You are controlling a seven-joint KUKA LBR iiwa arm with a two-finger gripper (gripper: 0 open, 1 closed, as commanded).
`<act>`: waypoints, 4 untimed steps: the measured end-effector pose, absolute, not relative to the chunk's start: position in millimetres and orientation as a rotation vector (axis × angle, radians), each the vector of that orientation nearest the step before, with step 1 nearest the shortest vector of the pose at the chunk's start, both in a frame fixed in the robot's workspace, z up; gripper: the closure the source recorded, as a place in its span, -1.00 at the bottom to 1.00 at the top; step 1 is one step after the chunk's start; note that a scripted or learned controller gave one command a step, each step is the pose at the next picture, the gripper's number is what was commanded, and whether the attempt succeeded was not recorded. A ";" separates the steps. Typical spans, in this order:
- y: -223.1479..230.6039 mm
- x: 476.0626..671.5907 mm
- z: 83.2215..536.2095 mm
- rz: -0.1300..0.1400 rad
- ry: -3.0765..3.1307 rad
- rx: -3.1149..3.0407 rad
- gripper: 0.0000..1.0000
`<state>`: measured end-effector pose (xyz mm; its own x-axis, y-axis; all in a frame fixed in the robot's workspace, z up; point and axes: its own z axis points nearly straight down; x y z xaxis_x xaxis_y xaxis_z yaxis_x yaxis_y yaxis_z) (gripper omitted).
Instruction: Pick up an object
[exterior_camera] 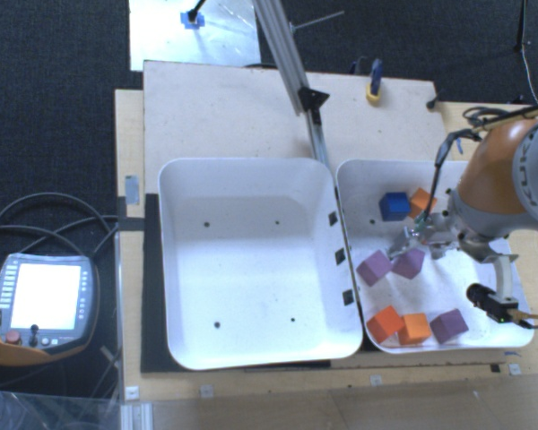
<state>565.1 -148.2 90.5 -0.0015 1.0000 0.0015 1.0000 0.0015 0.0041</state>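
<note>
Purple block (409,262) directly beneath claw (415,241), touching it.

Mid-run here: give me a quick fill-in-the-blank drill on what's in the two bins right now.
1. All the blocks lie in the ____ bin as the camera sees it.
2. The gripper hangs over that bin, just above a ____ block.
3. The orange block near the far wall sits beside a single ____ block.
4. Purple blocks number ____ in all.

Missing words: right; purple; blue; three
</note>
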 end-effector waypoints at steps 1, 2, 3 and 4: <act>-148.6 566.0 102.8 0.008 2.223 2.213 1.00; -145.5 570.3 147.1 0.005 2.223 2.213 1.00; -144.3 572.4 212.1 0.008 2.221 2.210 1.00; -144.3 573.5 208.9 0.002 2.224 2.214 1.00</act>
<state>573.5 -144.3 208.9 -0.0043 1.0000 -0.0011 1.0000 0.0043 0.0032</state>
